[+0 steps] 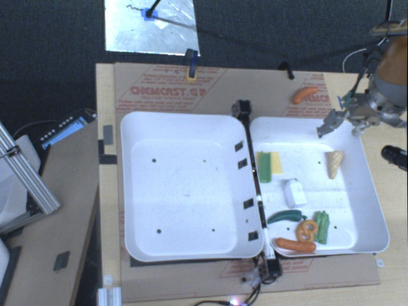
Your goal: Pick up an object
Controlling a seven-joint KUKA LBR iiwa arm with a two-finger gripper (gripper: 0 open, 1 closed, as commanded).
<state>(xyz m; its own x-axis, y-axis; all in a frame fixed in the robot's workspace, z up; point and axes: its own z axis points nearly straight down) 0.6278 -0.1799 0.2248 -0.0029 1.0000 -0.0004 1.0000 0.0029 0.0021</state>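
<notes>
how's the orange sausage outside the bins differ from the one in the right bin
The sausage on the cardboard lies beyond the right bin, alone; the sausage inside the bin lies at its near edge, crowded by a pretzel. The outer one looks shorter and curved, the inner one longer and straighter. Both are orange.

I see two white bins (185,193) on tan printed cardboard (166,89) with red lettering. The right bin (363,196) holds a green-and-yellow sponge (268,166), a cream cone (335,163), a white block (293,192), green vegetables (285,216), possibly peppers, and an orange sausage (295,245).
</notes>
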